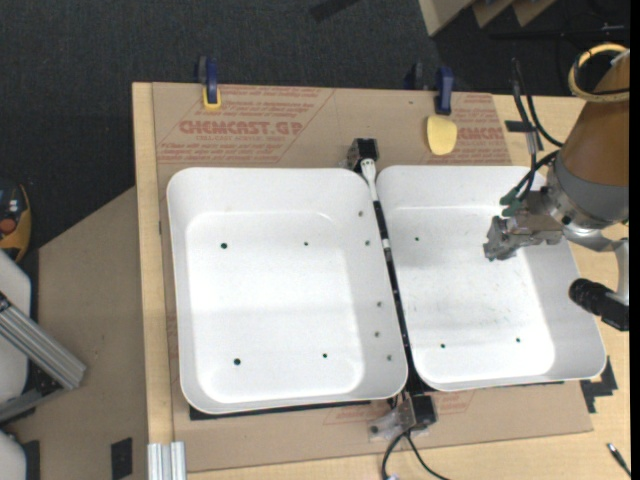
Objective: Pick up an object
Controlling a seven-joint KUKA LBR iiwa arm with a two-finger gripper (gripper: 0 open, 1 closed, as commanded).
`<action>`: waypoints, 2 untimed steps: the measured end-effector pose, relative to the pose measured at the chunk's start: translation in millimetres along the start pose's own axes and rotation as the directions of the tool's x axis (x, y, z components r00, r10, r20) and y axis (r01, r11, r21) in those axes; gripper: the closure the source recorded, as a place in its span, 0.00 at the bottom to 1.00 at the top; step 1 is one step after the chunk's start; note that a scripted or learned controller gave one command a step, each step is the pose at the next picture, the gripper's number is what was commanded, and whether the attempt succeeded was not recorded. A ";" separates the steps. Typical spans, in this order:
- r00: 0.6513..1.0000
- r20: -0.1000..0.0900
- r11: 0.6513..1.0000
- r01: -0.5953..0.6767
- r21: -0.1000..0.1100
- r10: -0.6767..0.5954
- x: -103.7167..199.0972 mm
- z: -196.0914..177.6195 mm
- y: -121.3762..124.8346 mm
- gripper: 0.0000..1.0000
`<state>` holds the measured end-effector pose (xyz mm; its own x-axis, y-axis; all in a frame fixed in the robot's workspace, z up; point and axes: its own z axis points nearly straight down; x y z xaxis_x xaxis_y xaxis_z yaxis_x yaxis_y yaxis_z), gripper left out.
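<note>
Though nothing clearly marks the target, object: best guess is the yellow piece (441, 134), lying on the cardboard (260, 128) just behind the right bin (470, 308), outside its rim; could instead be part of a clamp, cannot tell.
Object placement: it sits just below the blue clamp (444, 86), so it is likely out of the working area rather than set out for picking.
Gripper (503, 243): over the right bin's far-right part, pointing down at bare white floor, well apart from the yellow piece.
Gripper state: open or closed, cannot tell; too small and blurred. Nothing readable in its grasp.
Arm (600, 158): comes in from the right, orange band above the wrist, bent over the bin so the tool goes straight down.
Step (judgement): a descent or probe over the bin; pick not done.
Left bin (270, 298): beside the right one, rims touching along the black strip (385, 258).
Why clamped: clamps pin the cardboard to the desk (90, 268) so the bins keep their place under pushes.
Risk: closing on the bare floor gives a failed try.
</note>
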<state>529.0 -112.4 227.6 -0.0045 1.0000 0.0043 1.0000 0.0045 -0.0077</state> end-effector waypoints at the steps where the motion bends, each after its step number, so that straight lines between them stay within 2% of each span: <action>1: 1.000 0.002 1.000 0.009 -0.023 -0.009 101.5 -103.7 46.7 1.00; 2: 1.000 0.005 1.000 -0.006 -0.013 0.006 76.3 -114.7 53.6 1.00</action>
<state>583.2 -36.3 342.3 0.0014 1.0000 -0.0012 1.0000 -0.0014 0.0051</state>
